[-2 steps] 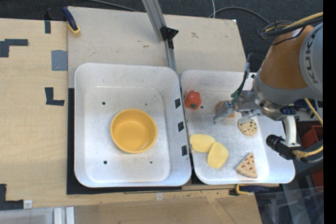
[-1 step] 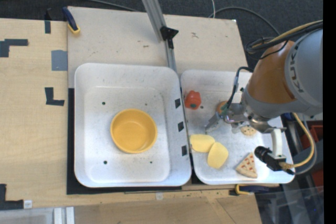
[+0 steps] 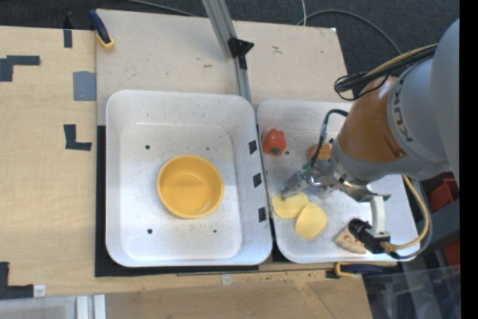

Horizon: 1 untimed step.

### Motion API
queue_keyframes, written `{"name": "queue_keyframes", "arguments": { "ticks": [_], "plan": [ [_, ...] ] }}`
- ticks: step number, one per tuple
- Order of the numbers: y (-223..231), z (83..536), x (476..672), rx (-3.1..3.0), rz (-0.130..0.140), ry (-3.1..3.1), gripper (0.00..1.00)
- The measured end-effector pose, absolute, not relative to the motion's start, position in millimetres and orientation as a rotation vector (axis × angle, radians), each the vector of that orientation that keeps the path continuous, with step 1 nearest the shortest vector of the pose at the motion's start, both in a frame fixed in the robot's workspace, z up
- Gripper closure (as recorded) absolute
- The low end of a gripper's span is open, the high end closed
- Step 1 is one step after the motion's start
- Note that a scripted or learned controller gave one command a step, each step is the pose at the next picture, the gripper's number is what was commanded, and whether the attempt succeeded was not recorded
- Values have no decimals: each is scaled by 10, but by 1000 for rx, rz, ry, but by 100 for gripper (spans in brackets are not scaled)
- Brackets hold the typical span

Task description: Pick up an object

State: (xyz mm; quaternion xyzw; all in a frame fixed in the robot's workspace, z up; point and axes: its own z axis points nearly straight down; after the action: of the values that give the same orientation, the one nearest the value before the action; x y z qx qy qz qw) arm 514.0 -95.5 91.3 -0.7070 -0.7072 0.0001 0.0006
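Observation:
My gripper [image 3: 305, 181] is low in the right bin [image 3: 295, 123], under the grey and orange wrist. Its metal fingers point left, just above two pale yellow pieces [image 3: 301, 214] that lie near the bin's front. A small red pepper-like object [image 3: 275, 140] rests at the bin's left side, up and left of the gripper. An orange object [image 3: 323, 152] peeks out beside the wrist, partly hidden. A tan wedge [image 3: 346, 239] lies at the front right, next to the arm's black fitting. I see nothing between the fingers.
The left bin [image 3: 127, 116] holds a yellow bowl [image 3: 190, 185] near its middle. A grey metal pole [image 3: 216, 4] slants down from the top to the ridge between the bins. Cables loop behind the right bin. The arm covers the right bin's right half.

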Motion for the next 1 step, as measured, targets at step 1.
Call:
{"name": "queue_keyframes", "arguments": {
  "ticks": [1],
  "plan": [
    [-949, 1010, 5130, -2216, 3, -2220, 100]
  ]
}}
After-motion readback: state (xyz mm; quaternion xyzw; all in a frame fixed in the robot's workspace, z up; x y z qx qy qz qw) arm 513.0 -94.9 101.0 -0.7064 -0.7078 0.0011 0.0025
